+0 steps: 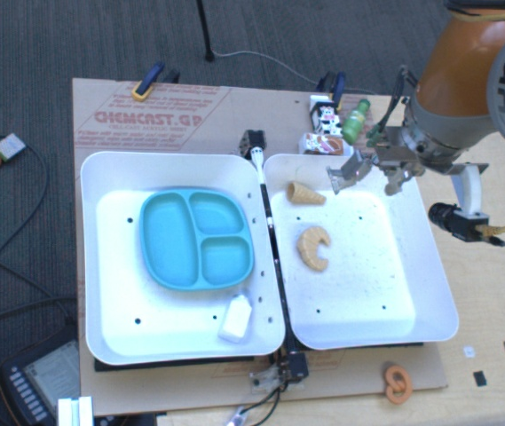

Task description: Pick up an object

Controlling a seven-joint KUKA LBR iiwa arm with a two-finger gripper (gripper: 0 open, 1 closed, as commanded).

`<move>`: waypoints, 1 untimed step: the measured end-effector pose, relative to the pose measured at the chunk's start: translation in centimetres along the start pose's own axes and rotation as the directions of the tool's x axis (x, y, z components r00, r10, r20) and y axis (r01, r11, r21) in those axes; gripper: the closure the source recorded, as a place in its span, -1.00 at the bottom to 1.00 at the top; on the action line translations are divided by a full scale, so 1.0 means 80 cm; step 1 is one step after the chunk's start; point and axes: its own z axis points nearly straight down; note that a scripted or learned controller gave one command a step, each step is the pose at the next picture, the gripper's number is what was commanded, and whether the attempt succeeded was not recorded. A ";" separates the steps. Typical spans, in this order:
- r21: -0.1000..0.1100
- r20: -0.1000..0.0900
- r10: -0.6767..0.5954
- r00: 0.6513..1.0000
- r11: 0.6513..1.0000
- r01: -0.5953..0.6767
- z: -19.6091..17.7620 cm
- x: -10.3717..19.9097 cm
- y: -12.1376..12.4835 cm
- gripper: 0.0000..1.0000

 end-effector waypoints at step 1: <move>0.003 -0.001 0.001 1.000 1.000 -0.001 0.158 -0.021 -0.026 -1.00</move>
